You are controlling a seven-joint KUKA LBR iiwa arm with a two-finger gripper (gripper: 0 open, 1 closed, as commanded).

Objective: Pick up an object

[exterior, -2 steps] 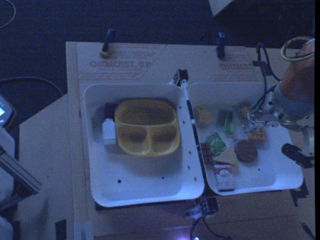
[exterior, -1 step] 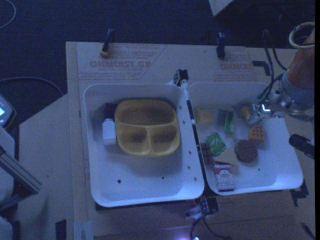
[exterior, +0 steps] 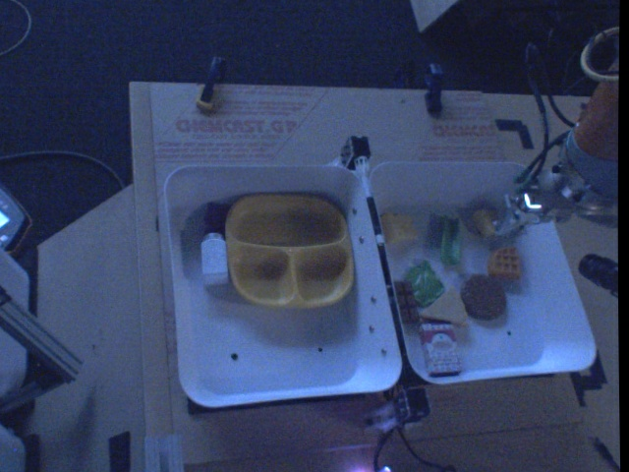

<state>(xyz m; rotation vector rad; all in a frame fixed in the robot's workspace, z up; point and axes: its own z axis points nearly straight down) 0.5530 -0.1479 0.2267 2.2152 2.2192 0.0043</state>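
My gripper [exterior: 509, 216] reaches in from the right and hangs low over the back of the right bin [exterior: 550, 323]. Just to its left lies a small yellowish round item [exterior: 481, 222], very close to the gripper tip; contact is unclear in the dim light. An orange waffle [exterior: 504, 263] sits just in front of the gripper, with a brown patty [exterior: 484, 297] nearer still. A green pod [exterior: 450, 241], a yellow cheese block [exterior: 398, 227], a green leafy piece [exterior: 426, 283], a pale wedge [exterior: 448, 309], a dark bar [exterior: 405, 301] and a red box [exterior: 441, 348] fill the bin's left half.
The left bin [exterior: 275, 362] holds a yellow divided plate [exterior: 289, 250] and a small white bottle [exterior: 213, 257] at the plate's left. A ridge [exterior: 377, 254] separates the two bins. Cables [exterior: 539, 87] trail behind the arm at the back right.
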